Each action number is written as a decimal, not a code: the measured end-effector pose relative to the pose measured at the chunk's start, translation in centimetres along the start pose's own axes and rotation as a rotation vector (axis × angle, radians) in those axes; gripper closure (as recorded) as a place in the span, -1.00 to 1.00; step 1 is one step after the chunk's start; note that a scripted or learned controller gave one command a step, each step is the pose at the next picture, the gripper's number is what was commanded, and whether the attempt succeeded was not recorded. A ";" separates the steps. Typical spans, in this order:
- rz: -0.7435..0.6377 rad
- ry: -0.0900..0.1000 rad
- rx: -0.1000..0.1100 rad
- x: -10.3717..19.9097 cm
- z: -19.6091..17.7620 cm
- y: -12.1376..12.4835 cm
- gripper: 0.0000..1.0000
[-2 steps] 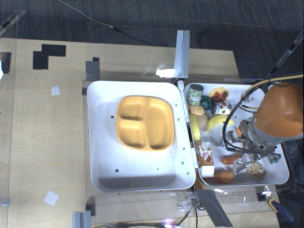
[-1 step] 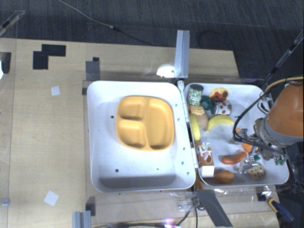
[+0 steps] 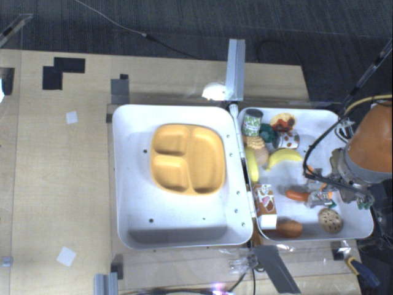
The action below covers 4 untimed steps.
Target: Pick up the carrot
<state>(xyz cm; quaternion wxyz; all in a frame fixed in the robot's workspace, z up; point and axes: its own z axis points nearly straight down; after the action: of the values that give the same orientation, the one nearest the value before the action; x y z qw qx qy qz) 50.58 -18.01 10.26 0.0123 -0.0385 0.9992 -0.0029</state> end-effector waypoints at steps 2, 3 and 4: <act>-0.584 0.006 -0.006 -3.1 1.3 5.0 -1.00; -0.490 0.009 -0.008 -3.5 1.4 1.8 -1.00; -0.579 0.009 -0.007 -1.7 1.4 0.1 -1.00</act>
<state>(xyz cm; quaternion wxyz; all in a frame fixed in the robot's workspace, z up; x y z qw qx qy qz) 52.34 -17.75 8.89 0.0066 -0.3223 0.9466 -0.0031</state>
